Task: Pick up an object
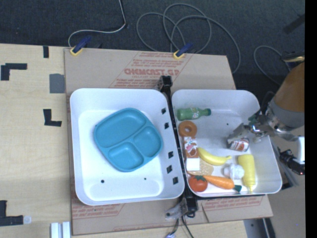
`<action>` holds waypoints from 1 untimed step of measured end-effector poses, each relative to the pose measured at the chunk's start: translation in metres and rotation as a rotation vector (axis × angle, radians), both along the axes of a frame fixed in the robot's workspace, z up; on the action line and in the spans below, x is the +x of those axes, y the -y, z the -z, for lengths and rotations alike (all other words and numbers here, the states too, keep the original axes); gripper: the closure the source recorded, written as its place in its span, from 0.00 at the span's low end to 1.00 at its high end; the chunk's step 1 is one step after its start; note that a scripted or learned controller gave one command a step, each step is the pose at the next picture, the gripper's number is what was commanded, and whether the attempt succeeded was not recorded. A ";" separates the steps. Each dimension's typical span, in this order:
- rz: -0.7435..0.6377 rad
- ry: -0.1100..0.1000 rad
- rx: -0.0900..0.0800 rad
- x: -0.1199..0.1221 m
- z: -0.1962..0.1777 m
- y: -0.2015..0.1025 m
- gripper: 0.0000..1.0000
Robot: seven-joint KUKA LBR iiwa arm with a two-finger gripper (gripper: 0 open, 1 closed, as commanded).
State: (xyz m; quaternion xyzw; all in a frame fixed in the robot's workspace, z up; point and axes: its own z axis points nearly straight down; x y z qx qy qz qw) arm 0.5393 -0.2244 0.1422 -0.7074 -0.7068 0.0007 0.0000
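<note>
Camera view: the gripper [246, 131] sits low in the right bin [218, 97], fingers spread apart just above a small can [238, 144] near the right wall. Judged best: descend straight, centre the can between the fingers, then squeeze. Open floor lies left of it; the banana [214, 157] and yellow bottle [248, 171] crowd it below

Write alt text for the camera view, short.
A grey robot arm reaches from the right, its gripper low over a small can in the right bin of toy food: banana, carrot, green bottle. The left bin bears a blue divided plate.
</note>
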 end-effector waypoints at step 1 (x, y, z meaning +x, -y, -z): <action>-0.001 0.004 -0.001 0.028 0.054 0.000 0.00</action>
